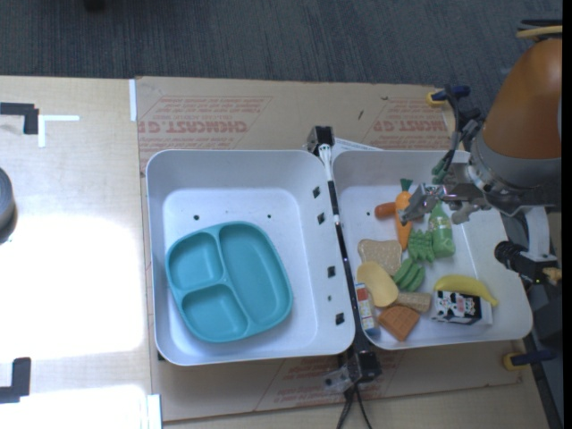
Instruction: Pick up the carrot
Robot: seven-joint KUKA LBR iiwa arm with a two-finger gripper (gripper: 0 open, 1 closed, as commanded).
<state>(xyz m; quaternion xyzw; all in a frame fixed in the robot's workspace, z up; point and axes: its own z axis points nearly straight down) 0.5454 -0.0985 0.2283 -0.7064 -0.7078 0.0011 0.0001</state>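
Tapered orange carrot (404, 222) (smooth, plastic-looking) beneath metal end effector (427, 204).

Illumination is uneven. A strong blown-out patch of glare covers the pale wooden surface (71, 275) at the left, erasing its grain. The two shallow white plastic bins (232, 181) are evenly and brightly lit, with soft shadow along their inner walls. The dark grey carpeted floor (268, 16) at top is dim. Overall sharpness is modest; small items appear soft.
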